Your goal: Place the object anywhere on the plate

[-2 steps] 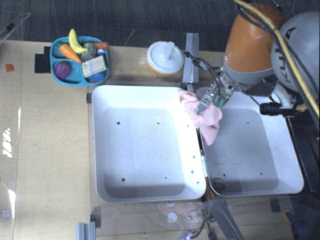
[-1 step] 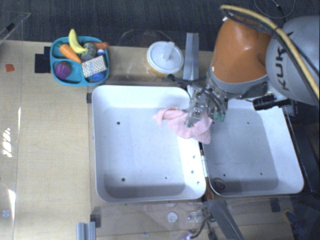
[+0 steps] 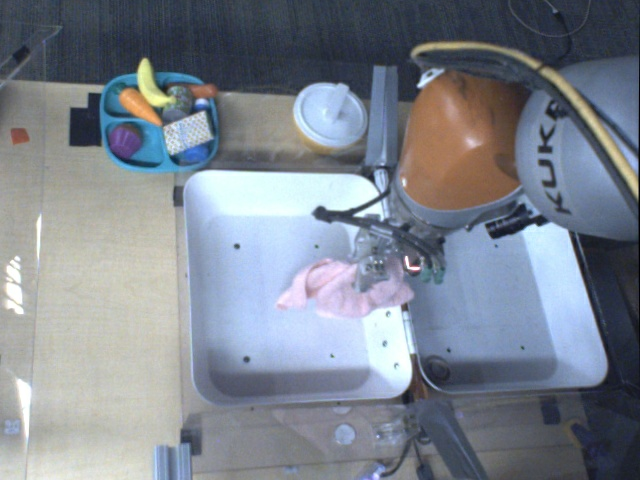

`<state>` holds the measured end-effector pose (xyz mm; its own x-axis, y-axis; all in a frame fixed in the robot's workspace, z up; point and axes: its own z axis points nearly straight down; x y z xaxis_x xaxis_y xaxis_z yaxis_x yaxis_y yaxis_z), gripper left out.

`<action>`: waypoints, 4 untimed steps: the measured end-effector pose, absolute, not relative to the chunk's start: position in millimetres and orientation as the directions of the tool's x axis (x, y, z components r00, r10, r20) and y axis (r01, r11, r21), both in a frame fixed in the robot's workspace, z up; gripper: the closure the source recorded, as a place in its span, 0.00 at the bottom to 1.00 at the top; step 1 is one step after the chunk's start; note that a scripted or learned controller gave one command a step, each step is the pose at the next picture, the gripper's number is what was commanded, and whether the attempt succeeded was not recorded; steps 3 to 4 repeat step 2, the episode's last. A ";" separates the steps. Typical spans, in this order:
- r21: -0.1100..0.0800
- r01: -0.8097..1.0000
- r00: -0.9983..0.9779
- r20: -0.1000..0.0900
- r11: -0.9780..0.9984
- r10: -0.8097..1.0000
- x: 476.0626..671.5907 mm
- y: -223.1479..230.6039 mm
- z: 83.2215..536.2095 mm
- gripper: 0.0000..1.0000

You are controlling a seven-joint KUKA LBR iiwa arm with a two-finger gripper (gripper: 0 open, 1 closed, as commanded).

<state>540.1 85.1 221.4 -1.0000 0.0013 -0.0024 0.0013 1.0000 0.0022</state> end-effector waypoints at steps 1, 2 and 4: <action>0.002 -0.002 -1.000 -0.003 1.000 -0.002 504.5 121.0 224.6 1.00; 0.002 -0.002 -1.000 -0.004 1.000 -0.002 504.8 120.8 224.8 0.00; 0.002 -0.002 -1.000 -0.004 1.000 -0.002 504.8 120.8 224.8 0.00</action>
